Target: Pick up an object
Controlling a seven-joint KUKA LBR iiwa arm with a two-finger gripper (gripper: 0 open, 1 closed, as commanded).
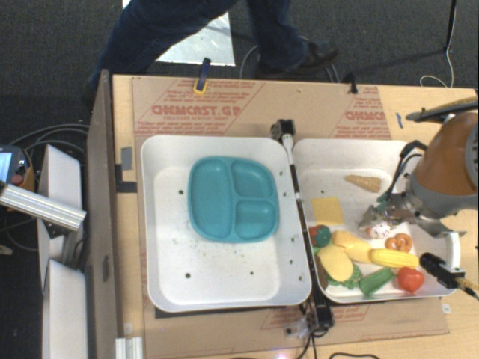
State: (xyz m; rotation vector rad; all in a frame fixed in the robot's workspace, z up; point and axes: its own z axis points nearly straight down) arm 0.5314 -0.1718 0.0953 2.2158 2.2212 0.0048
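Observation:
My gripper [380, 218] hangs low in the right bin [340, 158], near its right side, on the grey arm with the orange band [449, 155]. Just below it lie a small white toy [379, 230] and a pretzel [399, 241]. In the bin's front part are a corn cob [393, 258], a yellow lemon-like piece [336, 263], a pale yellow piece [350, 241], a green pepper [376, 280], a red tomato [409, 279] and a red and green piece [320, 235]. A yellow cheese square [327, 209] lies left of the gripper and a tan bread wedge [364, 181] behind it.
The left bin [168, 200] holds a teal divided plate [233, 199]. A metal rail [297, 200] runs between the bins. Cardboard [194, 103] covers the bench behind them. A person's legs [187, 13] stand past the bench's far edge.

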